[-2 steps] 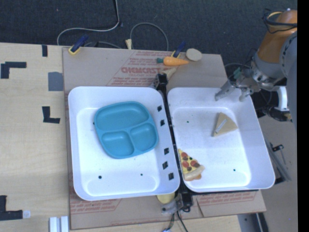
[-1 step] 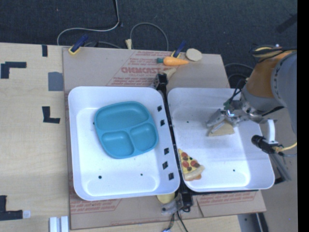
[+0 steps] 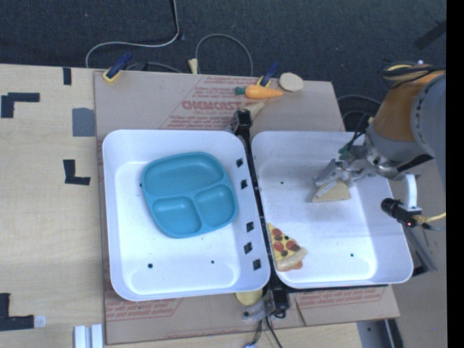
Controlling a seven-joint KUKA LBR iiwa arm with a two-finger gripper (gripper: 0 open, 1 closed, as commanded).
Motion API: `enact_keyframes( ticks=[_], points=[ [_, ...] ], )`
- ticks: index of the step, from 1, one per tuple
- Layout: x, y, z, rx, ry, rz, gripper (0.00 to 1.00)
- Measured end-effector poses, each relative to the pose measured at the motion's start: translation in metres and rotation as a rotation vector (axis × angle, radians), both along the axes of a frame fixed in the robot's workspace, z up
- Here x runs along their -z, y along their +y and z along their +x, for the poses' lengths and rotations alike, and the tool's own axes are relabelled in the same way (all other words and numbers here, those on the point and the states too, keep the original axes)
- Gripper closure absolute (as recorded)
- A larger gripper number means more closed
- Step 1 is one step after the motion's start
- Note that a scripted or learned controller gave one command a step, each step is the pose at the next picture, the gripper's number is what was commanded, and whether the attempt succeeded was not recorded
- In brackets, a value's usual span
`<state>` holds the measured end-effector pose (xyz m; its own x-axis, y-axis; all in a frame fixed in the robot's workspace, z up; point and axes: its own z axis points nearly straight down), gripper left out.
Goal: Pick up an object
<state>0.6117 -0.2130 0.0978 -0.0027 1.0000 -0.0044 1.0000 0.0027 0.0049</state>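
A tan wedge-shaped piece (image 3: 333, 192) lies in the right bin (image 3: 362, 267), in its upper middle. My gripper (image 3: 338, 173) sits directly over the wedge's upper edge, reaching in from the right, and it hides part of the wedge. Whether the wedge is gripped or only lies under the gripper cannot be made out. A toy pizza slice (image 3: 285, 247) rests against the right bin's left wall, near the front.
A blue divided plate (image 3: 190, 194) lies in the left bin (image 3: 123, 267). A toy carrot (image 3: 261, 90) and a round beige piece (image 3: 291, 83) sit on the cardboard behind the bins. A yellowish object (image 3: 249, 296) lies at the front edge between the bins.
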Motion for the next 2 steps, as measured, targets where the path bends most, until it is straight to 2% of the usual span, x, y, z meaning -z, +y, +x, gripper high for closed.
enact_keyframes(
  ticks=[1, 2],
  points=[
    [0.01, 0.066, 0.034, -0.005, 0.005, 0.007, 1.0],
    [-0.093, 0.167, 0.034, -0.009, -0.003, 0.008, 1.0]
  ],
)
